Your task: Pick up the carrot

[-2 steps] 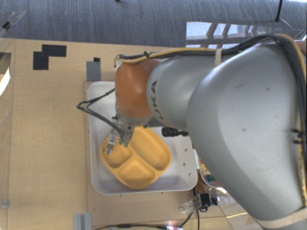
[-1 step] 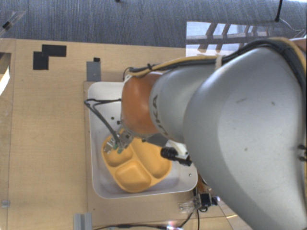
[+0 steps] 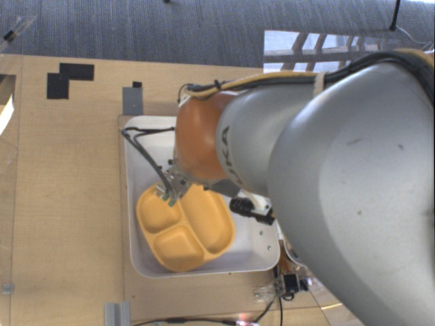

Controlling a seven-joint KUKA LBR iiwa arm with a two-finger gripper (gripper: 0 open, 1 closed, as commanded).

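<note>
A yellow tray [image 3: 183, 229] with three compartments lies at the near edge of the left bin [image 3: 139, 182]. The gripper [image 3: 170, 194] hangs at the tray's far-left rim, something green at its tip; its jaws cannot be told. The carrot's place cannot be told. The arm [image 3: 326, 161] covers the bin's far side.

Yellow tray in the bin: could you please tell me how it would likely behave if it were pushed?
The tray looks like moulded plastic with raised dividers, so it is probably stiff and light. It lies low on the smooth floor of the bin, so it would likely slide rather than tip. The gripper is near its rim; pressing there might rock it.
</note>
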